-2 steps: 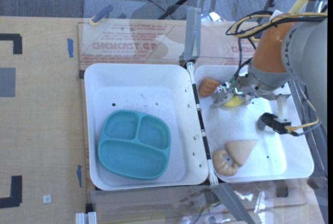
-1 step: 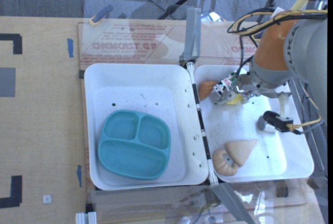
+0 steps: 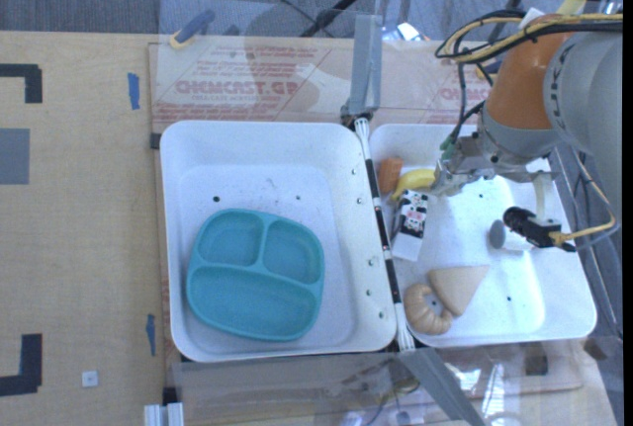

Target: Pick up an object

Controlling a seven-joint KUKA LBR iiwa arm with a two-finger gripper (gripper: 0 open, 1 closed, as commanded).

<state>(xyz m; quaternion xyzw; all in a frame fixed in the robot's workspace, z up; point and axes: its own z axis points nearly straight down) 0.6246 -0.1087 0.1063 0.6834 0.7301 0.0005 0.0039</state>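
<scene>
Overhead view of a tabletop [image 3: 79, 216] with two shallow white bins side by side. The left bin [image 3: 188, 152] holds a teal divided plate [image 3: 257, 274]. A grey arm [image 3: 584, 88] with an orange band reaches into the right bin [image 3: 569, 300]. Its pincer [image 3: 447, 175] sits low in the far left part of that bin, just beside a yellow toy [image 3: 415, 180]. Whether the pincer is open or closed cannot be told from this angle, and nothing is seen gripped. An orange toy [image 3: 391, 172] lies against the yellow one by the bin wall. A small black-and-white box [image 3: 410, 216] sits just in front, and a tan wedge [image 3: 460, 286] and a ring-shaped bun [image 3: 427, 310] lie nearer the camera. Likely risk: the toys crowd the wall, so a closing pincer may catch the wall, nudge the yellow toy aside, or pinch two things and drop both
</scene>
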